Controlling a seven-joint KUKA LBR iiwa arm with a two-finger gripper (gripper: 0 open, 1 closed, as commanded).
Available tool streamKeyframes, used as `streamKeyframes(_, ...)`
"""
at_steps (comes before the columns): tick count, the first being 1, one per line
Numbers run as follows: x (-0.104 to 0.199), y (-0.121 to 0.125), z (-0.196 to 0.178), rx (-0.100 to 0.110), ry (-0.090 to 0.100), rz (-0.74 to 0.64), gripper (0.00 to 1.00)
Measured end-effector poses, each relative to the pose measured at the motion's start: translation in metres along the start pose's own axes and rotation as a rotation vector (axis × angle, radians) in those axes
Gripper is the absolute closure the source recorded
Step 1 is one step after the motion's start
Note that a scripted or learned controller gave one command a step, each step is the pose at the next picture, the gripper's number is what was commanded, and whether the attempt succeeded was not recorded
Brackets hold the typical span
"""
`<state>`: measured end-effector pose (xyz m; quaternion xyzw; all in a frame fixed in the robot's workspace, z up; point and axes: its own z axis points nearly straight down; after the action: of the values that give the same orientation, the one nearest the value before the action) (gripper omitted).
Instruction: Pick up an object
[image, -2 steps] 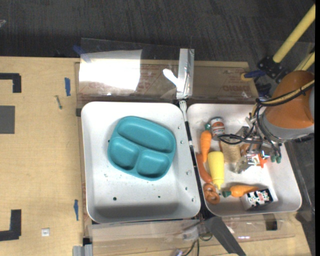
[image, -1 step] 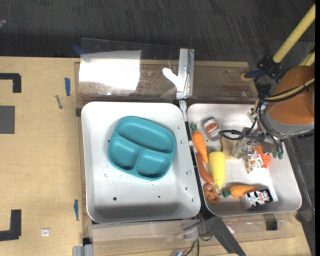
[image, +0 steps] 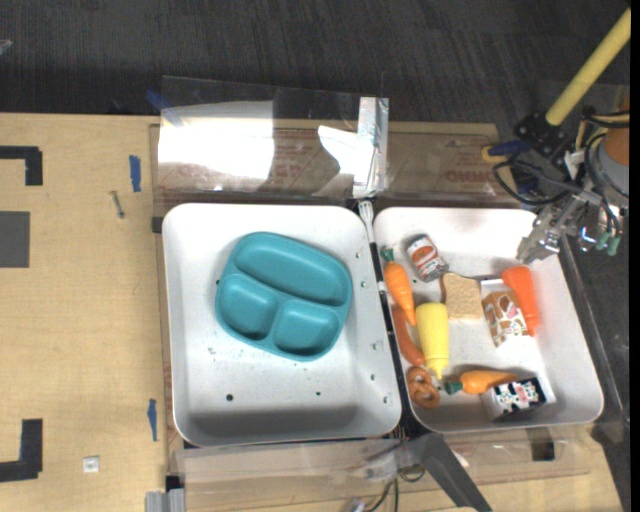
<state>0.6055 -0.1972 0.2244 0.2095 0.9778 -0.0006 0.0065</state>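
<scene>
Objects for picking are all lying in the right bin (image: 590, 385): a small can (image: 426, 256) with a red-and-white label near the back left, an orange carrot (image: 399, 285) along the left wall, a yellow bottle-shaped piece (image: 433, 337) just beside it, a tan slice of bread (image: 462, 296) in the middle, a printed packet (image: 505, 312) touching an orange cylinder (image: 523, 298) to its right, a pretzel (image: 422, 386) at the front left, a second carrot (image: 484, 380) lying across the front, and a black-and-white carton (image: 518, 396) at the front right corner. Label print on the can, packet and carton is too small to read.

Gripper (image: 540, 243) is hanging over the back right corner of the right bin, just behind the orange cylinder, with nothing visible between its fingers; open or closed, cannot tell. Cables and a yellow rod (image: 593, 66) are crowding the area behind it.

Free room in the right bin is lying mostly along the back wall and the right wall; the left wall and front edge are packed, with items touching one another.

Left bin (image: 190, 300) is holding a teal divided tray (image: 284, 294), sitting slightly toward the back, with bare white floor showing all around it, widest at the front. A clear plastic sheet (image: 270, 140) is standing behind the left bin.
</scene>
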Motion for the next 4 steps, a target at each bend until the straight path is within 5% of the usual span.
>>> streamKeyframes(1,0.001,0.0,0.002,0.001,0.004,-0.001,0.0)
streamKeyframes(2,0.0,-0.026,0.108,-0.005,-0.019,0.079,0.0)
streamKeyframes(3,0.014,-0.024,0.113,-0.005,-0.046,0.099,0.0)
streamKeyframes(4,0.064,-0.009,0.135,-0.001,0.005,0.191,0.0)
